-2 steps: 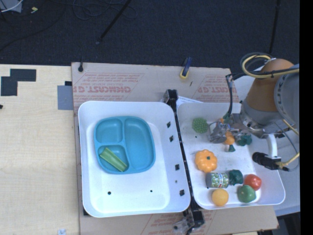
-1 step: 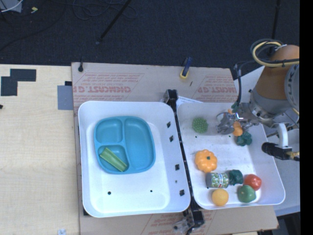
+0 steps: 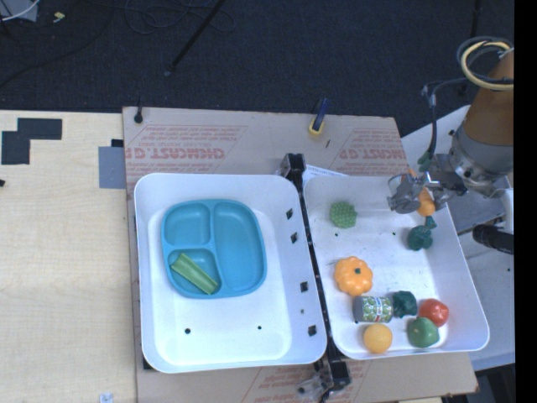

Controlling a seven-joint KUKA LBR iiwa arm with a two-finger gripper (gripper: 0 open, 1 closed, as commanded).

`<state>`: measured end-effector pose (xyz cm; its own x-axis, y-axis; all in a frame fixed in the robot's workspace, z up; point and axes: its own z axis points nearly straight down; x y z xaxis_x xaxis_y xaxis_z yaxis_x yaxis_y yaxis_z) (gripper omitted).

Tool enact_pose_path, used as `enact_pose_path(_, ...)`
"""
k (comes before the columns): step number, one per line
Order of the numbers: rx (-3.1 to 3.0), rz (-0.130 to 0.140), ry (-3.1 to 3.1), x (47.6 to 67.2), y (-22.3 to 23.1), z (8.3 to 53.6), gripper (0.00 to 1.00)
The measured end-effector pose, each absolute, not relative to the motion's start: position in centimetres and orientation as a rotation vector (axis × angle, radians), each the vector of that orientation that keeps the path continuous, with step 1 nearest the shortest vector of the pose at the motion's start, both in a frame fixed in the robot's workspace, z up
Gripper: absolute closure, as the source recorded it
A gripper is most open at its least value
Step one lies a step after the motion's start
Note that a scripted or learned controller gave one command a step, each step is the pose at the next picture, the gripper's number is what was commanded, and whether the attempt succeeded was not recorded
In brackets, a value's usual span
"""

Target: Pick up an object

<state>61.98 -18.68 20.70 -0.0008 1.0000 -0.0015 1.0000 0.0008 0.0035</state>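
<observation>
On the left half of the worktop, the left bin [image 3: 151, 326] holds a blue divided plate [image 3: 239, 250] with a green pod-like vegetable [image 3: 194, 273] lying in its near-left compartment. The right bin [image 3: 474, 326] carries the rest. A bumpy green ball [image 3: 342, 215] sits toward its far-left corner and a toy pumpkin [image 3: 353, 275] near the middle of its left side. Along the near edge lie a small can [image 3: 373, 309] on its side, a yellow-orange ball [image 3: 377, 338], a dark teal piece [image 3: 404, 302], a green round fruit [image 3: 422, 332] and a red tomato [image 3: 433, 311], all crowded together.

The claw [image 3: 409, 195] hangs over the far-right corner of the right bin. A small orange piece [image 3: 427, 203] shows right against it, and a dark green piece [image 3: 419, 238] lies just nearer along the right edge. Whether the claw is released or clenched cannot be told from this angle, nor whether the orange piece is truly gripped.

The step in hand looks like the grasp itself, at or just after closing on the orange piece. The next move calls for a straight lift clear of the bin wall, which would show whether the grip is real.

The orange piece looks small, rounded and smooth, partly hidden by the claw, and likely to slip out.
</observation>
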Motion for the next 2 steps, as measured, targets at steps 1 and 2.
enact_pose_path(1,2.219,0.0,2.224,62.0,-18.9,22.9,1.0)
enact_pose_path(2,2.222,-0.003,2.227,60.7,-13.6,22.9,1.0)
